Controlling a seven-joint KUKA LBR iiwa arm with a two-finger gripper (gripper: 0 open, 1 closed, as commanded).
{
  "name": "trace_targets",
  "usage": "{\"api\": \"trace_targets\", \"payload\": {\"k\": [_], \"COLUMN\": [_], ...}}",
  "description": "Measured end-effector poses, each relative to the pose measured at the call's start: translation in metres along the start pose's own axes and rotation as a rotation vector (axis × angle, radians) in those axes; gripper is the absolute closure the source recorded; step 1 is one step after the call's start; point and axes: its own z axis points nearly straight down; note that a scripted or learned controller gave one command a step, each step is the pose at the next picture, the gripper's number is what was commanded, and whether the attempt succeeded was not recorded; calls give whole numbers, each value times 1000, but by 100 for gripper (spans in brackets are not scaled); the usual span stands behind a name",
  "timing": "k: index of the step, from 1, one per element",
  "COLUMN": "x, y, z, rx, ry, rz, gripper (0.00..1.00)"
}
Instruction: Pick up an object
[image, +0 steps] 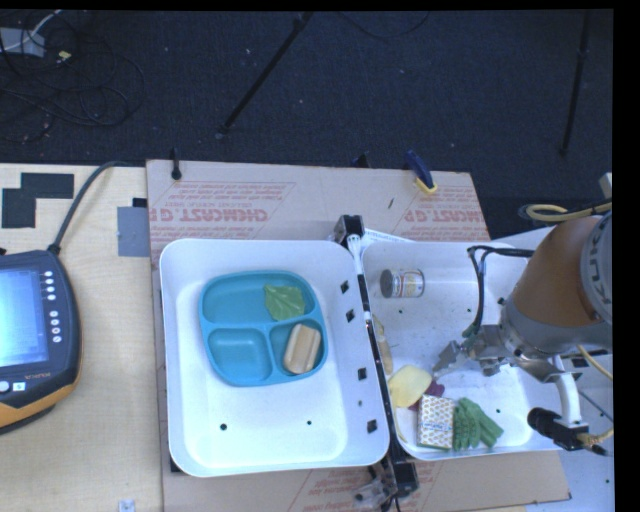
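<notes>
**Ana:** Claw (452, 358) sits low in the right bin (440, 262), out ahead of the orange-banded wrist. Its metal parts blur into each other, so I can't tell how wide it stands, and I see nothing held in it.

**Ben:** So what's nearest to pick?

**Ana:** Yellow piece (408, 385), just beside the tip, with a small dark red bit touching it. A patterned packet (435, 421) and a green leafy toy (474, 423) lie against each other near the front wall.

**Ben:** What might go wrong?

**Ana:** They're crowded into one corner. In my view a closing claw could catch two at once, or nudge the yellow piece against the divider and close on air. The small jar (403, 284) lies on its side, well apart; I'd expect it to roll if clipped.

**Ben:** Count?

**Ana:** Two white bins on the table. Right bin: one jar, one yellow piece, one packet, one green toy. Left bin (200, 420): one blue tray (232, 355) carrying one green leaf (285, 300) and one tan bread-like piece (301, 348).
</notes>
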Motion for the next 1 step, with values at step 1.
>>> {"api": "trace_targets", "payload": {"k": [1], "x": [64], "y": [11], "z": [3], "rx": [-2], "ry": [-1], "rz": [1], "gripper": [0]}}
